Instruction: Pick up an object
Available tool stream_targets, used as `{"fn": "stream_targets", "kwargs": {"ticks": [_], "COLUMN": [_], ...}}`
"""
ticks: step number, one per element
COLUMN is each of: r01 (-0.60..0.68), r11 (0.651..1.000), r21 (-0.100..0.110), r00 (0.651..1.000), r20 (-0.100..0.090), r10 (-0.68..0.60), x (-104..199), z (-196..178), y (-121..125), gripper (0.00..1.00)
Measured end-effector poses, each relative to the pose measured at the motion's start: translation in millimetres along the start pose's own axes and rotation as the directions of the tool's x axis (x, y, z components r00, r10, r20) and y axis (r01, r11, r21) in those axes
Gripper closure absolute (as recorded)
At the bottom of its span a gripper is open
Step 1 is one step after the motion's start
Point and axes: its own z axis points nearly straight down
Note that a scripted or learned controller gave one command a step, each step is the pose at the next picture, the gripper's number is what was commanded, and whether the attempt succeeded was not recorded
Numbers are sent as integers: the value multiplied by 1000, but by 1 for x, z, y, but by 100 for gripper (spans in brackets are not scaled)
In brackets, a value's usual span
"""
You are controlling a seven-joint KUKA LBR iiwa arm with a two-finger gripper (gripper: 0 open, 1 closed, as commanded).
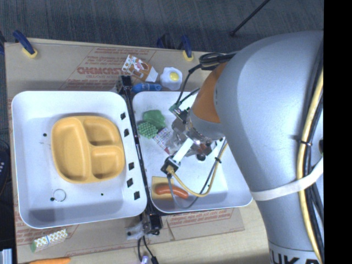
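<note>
My gripper [175, 142] hangs mid right bin [234, 194], over a clear packet [163, 138] beside green toys [150, 122] near the bin's left wall. Whether it's closed, I cannot tell. That slick packet could slip free.

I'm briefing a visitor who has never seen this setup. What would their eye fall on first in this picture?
The huge grey robot arm with its orange band dominates the right side, leaning over the right shallow white bin. Next is the yellow three-compartment plastic tray in the middle of the left white bin. An orange toy hot dog lies in the right bin's lower left corner.
</note>
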Motion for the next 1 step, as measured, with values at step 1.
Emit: {"fn": "stream_targets", "kwargs": {"ticks": [1], "r01": [1], "r11": [1000], "r21": [1], "r00": [1000], "r20": [1], "r10": [-1], "x": [0], "z": [0], "y": [0], "gripper": [0]}}
